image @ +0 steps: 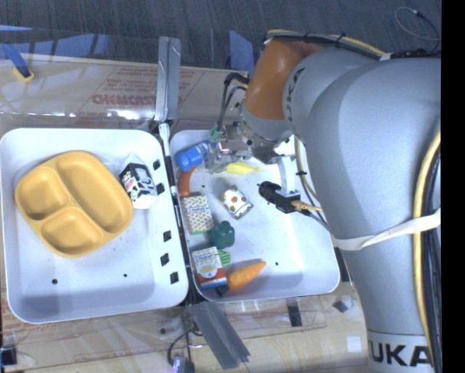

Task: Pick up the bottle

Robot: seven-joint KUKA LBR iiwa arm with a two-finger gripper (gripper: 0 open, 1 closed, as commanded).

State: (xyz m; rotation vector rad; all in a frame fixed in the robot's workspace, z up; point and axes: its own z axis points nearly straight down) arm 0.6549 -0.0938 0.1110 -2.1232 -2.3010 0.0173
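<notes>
Gripper point(219, 152) is low over the far end of the right bin point(314, 274), under the grey arm with the orange band. Wide or narrow: cannot tell, the wrist hides the tip from this angle. Nothing visibly held.

Bottle point(190, 158): taking the blue thing in the far-left corner of the right bin as the bottle. It lies on its side, tight to the wall shared with the left bin point(30, 301). Gripper sits just beside it, on its right, close enough that contact can't be ruled out.

Risks, judged from this layout:
- Bottle is wedged in the corner. A close from this side may push it against the wall instead of getting round it, and it may roll or pop out.
- Orange piece point(184, 182) is just beside the bottle on the near side, and a yellow item point(240, 168) is right under the wrist. Either could get caught instead, or block the descent.
- Bin wall is very near, so there is collision risk if the arm shifts further left.

Other clutter is nearer the camera: patterned packet point(196, 212), green thing point(222, 234), juice box point(207, 264) and carrot point(246, 273). All well apart from the gripper, unlikely to interfere.
</notes>
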